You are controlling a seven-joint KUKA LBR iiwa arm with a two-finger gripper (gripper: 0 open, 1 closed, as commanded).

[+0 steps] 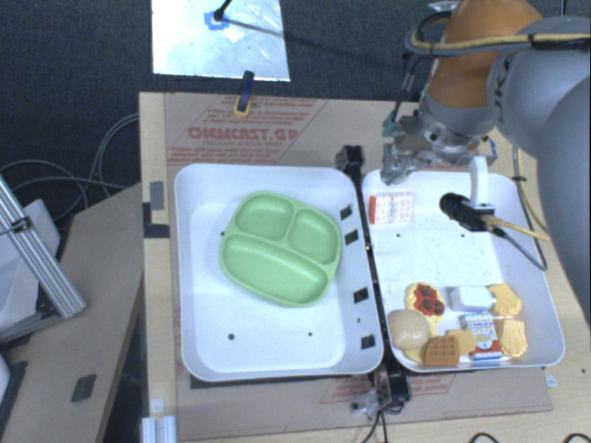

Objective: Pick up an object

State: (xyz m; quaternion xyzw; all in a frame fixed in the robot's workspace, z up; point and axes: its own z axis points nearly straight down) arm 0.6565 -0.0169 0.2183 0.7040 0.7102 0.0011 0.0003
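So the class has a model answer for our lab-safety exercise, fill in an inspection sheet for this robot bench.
Surface: left bin and right bin, white, side by side on printed cardboard.
Job's things: red-and-white packet and a cluster of toy food, both in the right bin.
Clutter: green divided plate in the left bin.
Gripper: gripper over the right bin's far left corner, just beyond the packet; no grasp seen.
Cables: grey cables loop left of the bench.
Surroundings: silver sheet on dark floor behind; metal rail at left.
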